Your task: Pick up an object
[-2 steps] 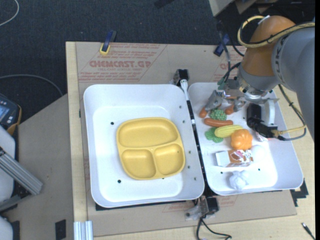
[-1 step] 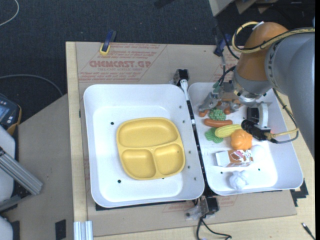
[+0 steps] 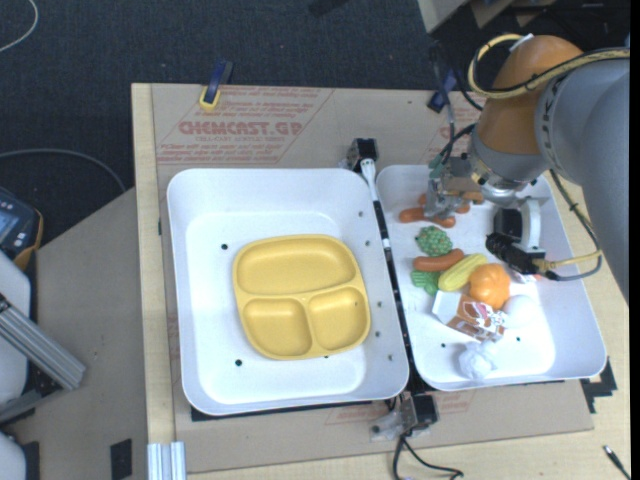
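- The tool (image 3: 445,200) hangs low over the far end of the right bin (image 3: 570,353), at the end of the grey arm (image 3: 590,98) with its orange band (image 3: 525,83); the wrist hides much of it, and I cannot tell whether it is wide, narrow or holding anything.
- Just beneath the tool, and a little toward the left bin, lies an orange carrot (image 3: 418,214). It looks like the likeliest target, since the tool sits almost on top of it, though contact cannot be confirmed.
- Nearer the camera than the tool sits a green broccoli piece (image 3: 434,239), and beyond that a sausage (image 3: 440,262), a green pod (image 3: 424,280) and a yellow corn cob (image 3: 462,271), all packed closely together.
- Further still from the tool rest an orange (image 3: 489,284), a red-and-white packet (image 3: 473,318) and a pale crumpled lump (image 3: 476,363).
- The crowding probably explains the approach at the pile's edge: the carrot has bare bin floor around it, so a grasp there risks fewer collisions.
- Well to the tool's side, the left bin (image 3: 195,268) holds a yellow divided tray (image 3: 298,296) lying flat in the middle.
- Both bins sit on the table (image 3: 160,128), clipped together along the shared rim.
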Available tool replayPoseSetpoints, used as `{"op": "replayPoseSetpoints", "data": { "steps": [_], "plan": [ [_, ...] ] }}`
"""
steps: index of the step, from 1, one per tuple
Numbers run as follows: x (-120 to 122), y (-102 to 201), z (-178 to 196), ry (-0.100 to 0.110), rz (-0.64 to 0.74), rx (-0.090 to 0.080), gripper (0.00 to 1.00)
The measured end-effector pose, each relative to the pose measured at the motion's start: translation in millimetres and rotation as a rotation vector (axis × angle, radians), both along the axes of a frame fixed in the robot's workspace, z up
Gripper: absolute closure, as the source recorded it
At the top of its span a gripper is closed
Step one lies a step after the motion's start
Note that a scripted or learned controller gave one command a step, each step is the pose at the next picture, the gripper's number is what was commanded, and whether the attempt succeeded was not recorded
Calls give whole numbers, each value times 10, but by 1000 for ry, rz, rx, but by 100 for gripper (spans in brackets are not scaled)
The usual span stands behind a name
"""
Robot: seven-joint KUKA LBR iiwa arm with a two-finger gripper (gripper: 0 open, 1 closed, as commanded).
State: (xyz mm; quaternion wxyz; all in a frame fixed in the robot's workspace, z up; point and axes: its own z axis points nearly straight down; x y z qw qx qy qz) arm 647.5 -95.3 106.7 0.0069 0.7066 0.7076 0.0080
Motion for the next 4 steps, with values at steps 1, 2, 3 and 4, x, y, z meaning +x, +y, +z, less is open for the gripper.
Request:
{"op": "replayPoseSetpoints", "data": {
  "steps": [1,2,3,4],
  "plan": [
    [-45,-79,584,15,-3,-3,100],
    [-32,-81,1125,14,-1,-3,100],
    [-170,347,1099,23,2,0,100],
    [-398,749,1101,24,3,0,100]
  ]
}}
